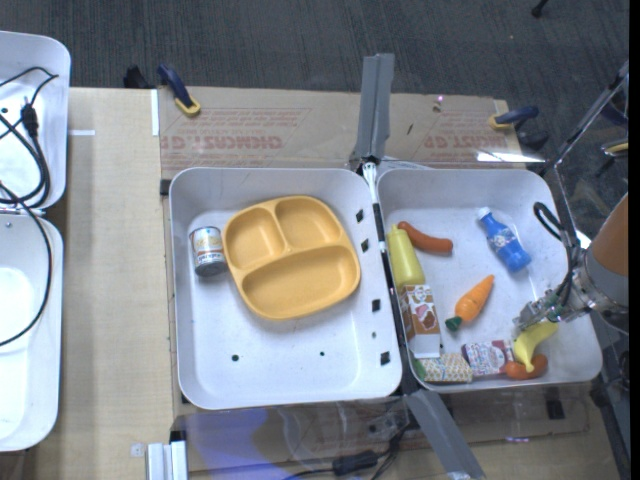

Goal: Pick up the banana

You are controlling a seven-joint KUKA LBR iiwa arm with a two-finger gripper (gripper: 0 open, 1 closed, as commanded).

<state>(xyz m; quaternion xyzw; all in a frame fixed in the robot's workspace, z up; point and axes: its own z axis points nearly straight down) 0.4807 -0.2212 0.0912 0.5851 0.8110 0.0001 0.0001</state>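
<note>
Looks like a robotics lab: two white bins [190,268] side by side on a cardboard-covered surface [300,128], clamps [178,90] at its far edge, loose cables [25,158] at left, grey carpet [250,18] beyond.

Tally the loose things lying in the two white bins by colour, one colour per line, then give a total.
Yellow: 3 – divided plastic plate, mustard bottle, banana
Orange or red: 3 – toy carrot, sausage, small orange piece under the banana
Blue: 1 – small bottle
Silver: 1 – tin can
Printed mixed colours: 3 – cartons and packets
Total: 11
</note>
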